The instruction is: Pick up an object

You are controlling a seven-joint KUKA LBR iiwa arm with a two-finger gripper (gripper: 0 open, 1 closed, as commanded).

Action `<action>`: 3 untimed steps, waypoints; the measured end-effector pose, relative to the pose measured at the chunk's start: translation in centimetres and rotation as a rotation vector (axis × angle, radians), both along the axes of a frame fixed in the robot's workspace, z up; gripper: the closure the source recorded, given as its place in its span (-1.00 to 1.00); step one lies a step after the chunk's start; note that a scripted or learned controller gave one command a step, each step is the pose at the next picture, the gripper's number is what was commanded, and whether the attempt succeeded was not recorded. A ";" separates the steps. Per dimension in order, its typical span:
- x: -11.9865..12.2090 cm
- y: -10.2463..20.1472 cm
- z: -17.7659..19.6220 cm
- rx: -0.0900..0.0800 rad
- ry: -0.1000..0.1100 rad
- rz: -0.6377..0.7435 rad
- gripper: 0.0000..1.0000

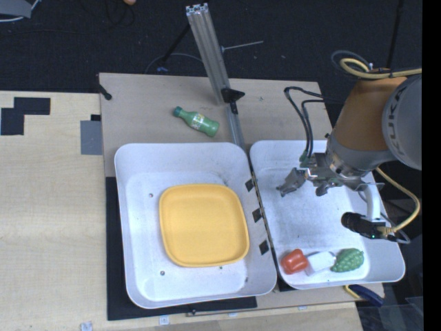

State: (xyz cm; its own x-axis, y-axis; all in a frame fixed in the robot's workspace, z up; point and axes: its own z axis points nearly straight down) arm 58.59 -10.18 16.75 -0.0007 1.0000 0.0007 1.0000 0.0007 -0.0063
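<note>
The camera view looks down at a slant on a bench carrying two shallow white bins side by side. The left bin [131, 185] holds a square yellow plate [203, 224] lying flat near its middle. The right bin [275, 158] holds three small things in a row along its near edge: a red toy pepper [295, 261], a small white block [320, 261] touching it, and a green bumpy toy [347, 260] just beside the block, toward the near right corner. A green bottle [197, 121] lies on its side on the bench beyond the left bin. The grey arm with its orange band reaches over the right bin, and the gripper [305, 183] hangs above the bin's far half, well apart from the three toys; its fingers look spread, with nothing between them. To pick well, the gripper would probably need to travel toward the near edge, centre over one toy, ideally an end one with room around it, then descend squarely before closing.
</note>
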 end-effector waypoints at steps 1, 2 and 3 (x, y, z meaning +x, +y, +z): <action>-0.3 0.1 -6.3 0.000 0.000 0.000 -1.00; -0.2 -0.1 -5.0 -0.001 -0.006 -0.003 1.00; -0.7 -0.5 0.9 -0.001 -0.011 -0.002 1.00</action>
